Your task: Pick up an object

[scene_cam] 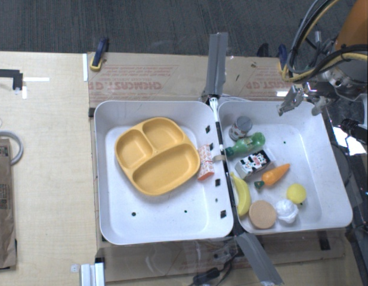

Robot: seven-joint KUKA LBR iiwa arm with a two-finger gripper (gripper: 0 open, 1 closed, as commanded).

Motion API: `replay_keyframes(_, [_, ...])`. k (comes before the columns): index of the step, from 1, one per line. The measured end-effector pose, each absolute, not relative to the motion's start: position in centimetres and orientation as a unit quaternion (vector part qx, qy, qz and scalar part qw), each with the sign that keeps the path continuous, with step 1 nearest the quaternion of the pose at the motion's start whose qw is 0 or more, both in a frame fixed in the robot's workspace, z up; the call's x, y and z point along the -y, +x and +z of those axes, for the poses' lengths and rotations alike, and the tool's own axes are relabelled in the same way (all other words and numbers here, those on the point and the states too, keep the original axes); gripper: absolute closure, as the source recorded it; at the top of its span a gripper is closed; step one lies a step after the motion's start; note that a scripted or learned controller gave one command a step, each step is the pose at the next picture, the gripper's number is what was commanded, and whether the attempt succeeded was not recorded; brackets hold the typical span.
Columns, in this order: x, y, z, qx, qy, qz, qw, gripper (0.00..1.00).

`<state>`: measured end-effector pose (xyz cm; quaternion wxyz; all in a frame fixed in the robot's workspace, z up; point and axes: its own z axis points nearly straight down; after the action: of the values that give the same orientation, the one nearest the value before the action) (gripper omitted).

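The right bin (327,219) holds several small things: a green bottle (245,145), a grey round cap (243,124), a black-and-white patterned box (254,162), a carrot (273,174), a banana (242,194), a lemon (296,193), a tan disc (263,214) and a white crumpled piece (285,209). In the left bin (112,219) lie a yellow divided plate (157,155) and an orange-and-white packet (206,162). My gripper (293,102) hangs over the right bin's far right corner, well above and apart from the objects, with nothing seen in it.
A grey bar (217,64) rises behind the seam between the bins. Cables (315,34) loop above the wrist at the upper right. A brown paper bag (2,201) and a blue clip (100,52) lie on the bench to the left.
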<state>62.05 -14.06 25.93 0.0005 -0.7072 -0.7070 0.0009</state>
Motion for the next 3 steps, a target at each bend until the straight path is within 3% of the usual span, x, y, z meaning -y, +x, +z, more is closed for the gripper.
replay_keyframes(1, [12.7, 54.3, 19.1, 0.739, -0.674, 0.0012, 0.001, 0.0])
replay_keyframes(2, [14.3, 54.0, 11.1, 0.712, -0.702, -0.0042, -0.007, 0.0])
replay_keyframes(3, [12.4, 50.4, 18.4, 0.717, -0.697, 0.0009, 0.0, 0.0])
